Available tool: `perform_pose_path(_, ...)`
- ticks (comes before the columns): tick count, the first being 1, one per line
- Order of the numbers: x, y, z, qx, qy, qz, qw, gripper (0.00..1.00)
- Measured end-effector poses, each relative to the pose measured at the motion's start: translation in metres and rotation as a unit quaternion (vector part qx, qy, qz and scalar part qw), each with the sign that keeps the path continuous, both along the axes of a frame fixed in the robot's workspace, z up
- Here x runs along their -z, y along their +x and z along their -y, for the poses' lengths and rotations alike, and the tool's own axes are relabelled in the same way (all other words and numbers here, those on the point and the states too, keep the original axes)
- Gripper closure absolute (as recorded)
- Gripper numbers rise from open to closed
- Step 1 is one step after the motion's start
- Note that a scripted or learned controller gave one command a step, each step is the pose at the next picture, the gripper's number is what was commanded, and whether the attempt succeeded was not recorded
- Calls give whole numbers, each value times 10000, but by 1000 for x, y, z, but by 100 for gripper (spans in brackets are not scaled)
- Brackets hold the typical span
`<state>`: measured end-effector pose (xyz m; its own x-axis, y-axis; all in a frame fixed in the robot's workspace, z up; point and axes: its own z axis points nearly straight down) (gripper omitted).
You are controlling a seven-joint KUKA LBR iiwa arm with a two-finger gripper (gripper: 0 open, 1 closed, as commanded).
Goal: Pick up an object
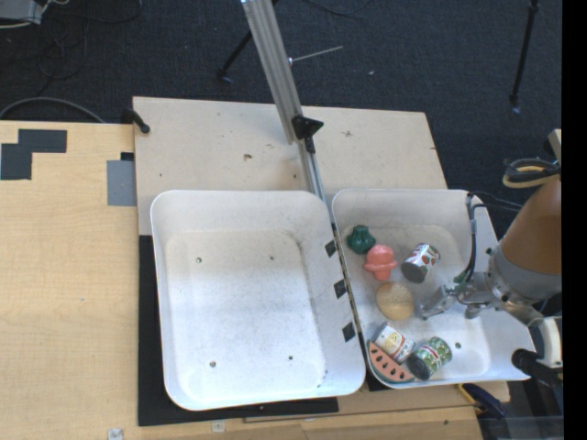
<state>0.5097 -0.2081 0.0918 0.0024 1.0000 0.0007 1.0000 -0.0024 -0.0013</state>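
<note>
Grey arm [527,264] low over right bin [459,204] | jaws [431,306] beside tan lump [395,301] | spread unclear

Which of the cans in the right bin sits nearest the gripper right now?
The upper can, lying just above-left of the gripper. The other two cans lie lower, along the bin's near edge.

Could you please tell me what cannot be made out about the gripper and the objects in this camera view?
- Gripper: too small and blurred to tell how its fingers stand, or whether it touches the tan object.
- Watermelon-slice toy: partly hidden behind the small can.
- Arm: cut off by the right edge.
</note>
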Motion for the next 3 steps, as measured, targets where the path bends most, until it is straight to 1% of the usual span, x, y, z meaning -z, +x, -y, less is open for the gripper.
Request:
perform_pose_path(1,-10,0,0,18,5,-2,10000,100)
perform_pose_path(2,-52,3,0,-18,-5,12,10000,100)
perform_pose_path(3,-115,7,3,-21,-12,29,10000,100)
